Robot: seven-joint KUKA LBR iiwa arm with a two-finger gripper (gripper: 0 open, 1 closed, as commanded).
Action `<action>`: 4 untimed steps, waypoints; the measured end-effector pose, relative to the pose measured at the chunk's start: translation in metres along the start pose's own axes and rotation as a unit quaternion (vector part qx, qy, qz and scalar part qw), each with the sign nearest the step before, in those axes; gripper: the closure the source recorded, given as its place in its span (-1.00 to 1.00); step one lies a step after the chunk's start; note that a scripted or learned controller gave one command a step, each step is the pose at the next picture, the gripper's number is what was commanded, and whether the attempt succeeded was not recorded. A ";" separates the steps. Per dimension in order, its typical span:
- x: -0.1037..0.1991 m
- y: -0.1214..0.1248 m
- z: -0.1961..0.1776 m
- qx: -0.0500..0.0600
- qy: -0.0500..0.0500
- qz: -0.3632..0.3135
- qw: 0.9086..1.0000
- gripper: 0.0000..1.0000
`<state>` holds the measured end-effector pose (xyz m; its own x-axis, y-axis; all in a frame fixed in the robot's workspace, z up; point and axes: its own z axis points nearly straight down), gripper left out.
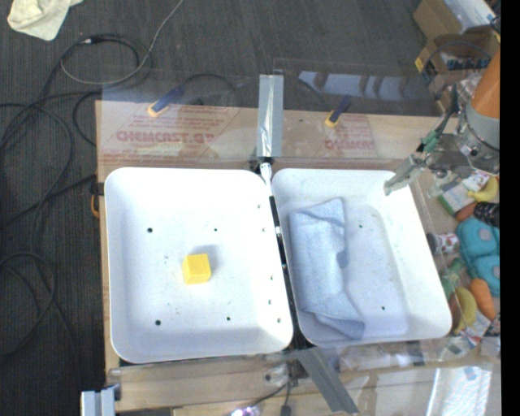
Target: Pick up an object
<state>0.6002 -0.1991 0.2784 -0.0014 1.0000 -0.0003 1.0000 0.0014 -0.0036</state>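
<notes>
A small yellow block lies near the middle of the left bin. A crumpled light blue cloth covers the left half of the right bin. My gripper hangs over the right bin's far right corner, well above and to the right of the cloth. It is open, with one grey finger slanting down to the left and nothing between the fingers. The arm's orange band shows at the right edge.
Colourful toys and packets are piled beside the right bin's right rim. A metal strip runs behind the seam between the bins. Black cables trail over the floor at left, and a cardboard box sits at the top right.
</notes>
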 end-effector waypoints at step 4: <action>0.044 -0.022 0.048 0.000 -0.002 0.178 0.984 -1.00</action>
<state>0.5775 -0.1553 0.2308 0.3491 0.9371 -0.0046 0.9371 -0.3491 -0.0032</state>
